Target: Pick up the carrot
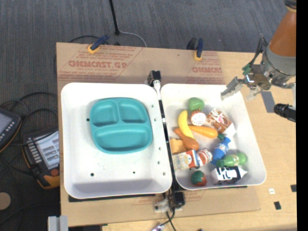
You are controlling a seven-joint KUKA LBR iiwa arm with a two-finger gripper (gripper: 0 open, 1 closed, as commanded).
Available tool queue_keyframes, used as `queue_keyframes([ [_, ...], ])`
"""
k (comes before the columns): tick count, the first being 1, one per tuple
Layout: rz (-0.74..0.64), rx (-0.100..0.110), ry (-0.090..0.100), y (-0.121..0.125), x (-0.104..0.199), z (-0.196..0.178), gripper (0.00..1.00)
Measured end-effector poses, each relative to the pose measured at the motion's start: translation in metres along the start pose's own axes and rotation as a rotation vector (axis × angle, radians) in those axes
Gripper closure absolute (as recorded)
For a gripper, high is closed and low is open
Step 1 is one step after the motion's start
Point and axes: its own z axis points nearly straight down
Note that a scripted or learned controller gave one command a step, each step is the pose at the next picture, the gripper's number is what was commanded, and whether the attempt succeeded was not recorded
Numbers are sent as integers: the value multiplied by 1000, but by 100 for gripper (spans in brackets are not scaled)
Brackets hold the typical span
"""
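Observation:
The carrot [203,130] is a long orange piece lying roughly level in the middle of the right bin [253,143], among other toy foods. A yellow banana [183,123] touches its left end. My gripper [240,92] hangs above the bin's far right corner, up and to the right of the carrot and well apart from it. Its two grey fingers [230,88] are spread open with nothing between them.
The right bin also holds a green round piece [195,103], a second orange piece [186,140], small cartons, a blue figure [219,151] and a red-green fruit [198,178]. The left bin [77,167] bears a teal divided plate [120,125]. Clamps sit at the board's far edge.

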Motion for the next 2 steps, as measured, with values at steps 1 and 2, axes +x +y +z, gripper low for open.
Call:
queue_keyframes([
  [1, 88, 3, 1, -38, 63, 117, 0],
  [2, -300, -11, -4, -50, 83, 161, 0],
])
